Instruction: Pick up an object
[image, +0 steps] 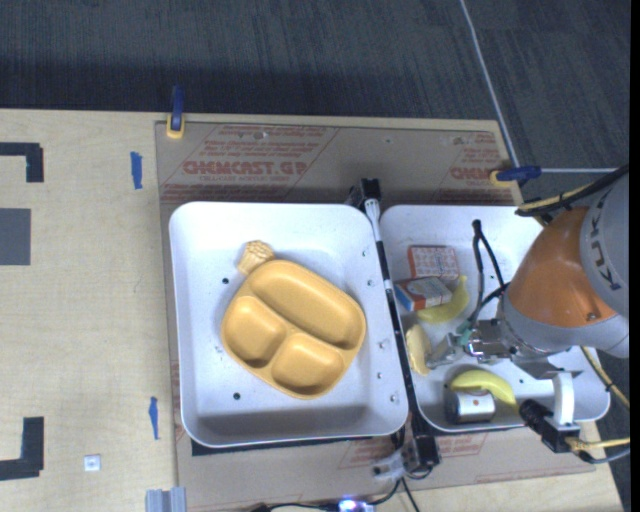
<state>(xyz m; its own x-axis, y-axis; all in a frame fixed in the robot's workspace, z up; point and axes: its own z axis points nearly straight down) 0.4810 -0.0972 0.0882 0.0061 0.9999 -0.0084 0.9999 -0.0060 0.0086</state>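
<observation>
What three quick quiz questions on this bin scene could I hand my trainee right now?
1. True or false: the yellow divided tray lies in the left bin.
2. Which bin is the gripper over? A) left B) right
3. Fill in: a ____ lies beside the small box in the right bin.

Key: 1 true; 2 B; 3 banana.
</observation>
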